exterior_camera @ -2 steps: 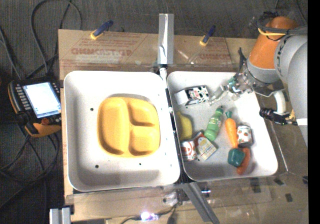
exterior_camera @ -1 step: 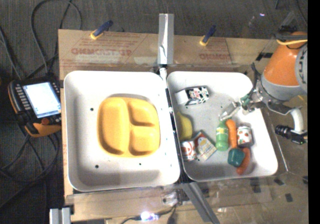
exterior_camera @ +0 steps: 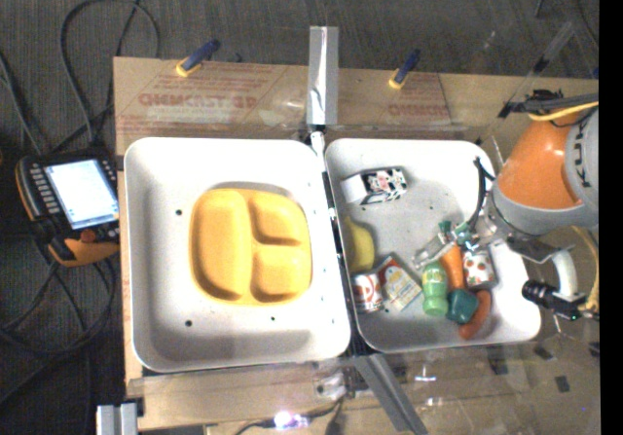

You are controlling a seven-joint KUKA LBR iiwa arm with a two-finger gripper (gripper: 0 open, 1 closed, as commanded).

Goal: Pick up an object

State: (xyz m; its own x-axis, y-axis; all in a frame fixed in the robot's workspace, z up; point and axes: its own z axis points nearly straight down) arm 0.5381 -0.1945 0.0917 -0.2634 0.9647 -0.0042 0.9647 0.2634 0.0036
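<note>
Two shallow white bins sat side by side on the bench. The left bin [exterior_camera: 146,258] held one thing, a yellow tray [exterior_camera: 252,243] with three compartments, lying flat near its middle with bare white floor all around it. The right bin [exterior_camera: 428,161] held a cluster of small things: one black-and-white packet [exterior_camera: 384,184] alone near the far wall, one yellow ball [exterior_camera: 361,246] against the left wall, one red-and-white can [exterior_camera: 367,292], one small printed carton [exterior_camera: 399,287], one green bottle [exterior_camera: 434,279], one dark green block [exterior_camera: 460,305], one red piece [exterior_camera: 477,316] near the front right corner, one orange carrot-shaped toy [exterior_camera: 454,263] and one white block with red spots [exterior_camera: 477,271].

The arm [exterior_camera: 545,175] reached in over the right wall, its orange band above that bin's right side. The gripper [exterior_camera: 458,238] stood low among the clutter at the right of the bin, just above the orange toy; whether its tips were spread or together could not be told, and nothing could be seen between them. The orange toy lay slanted, long and narrow, touching the green bottle on one side and the spotted block on the other.

The things crowded the front half of the right bin, packed close with little gap between them. The far half, around the packet, was mostly bare floor. Two clamps [exterior_camera: 198,56] with blue handles held the cardboard at the bench's far edge.
</note>
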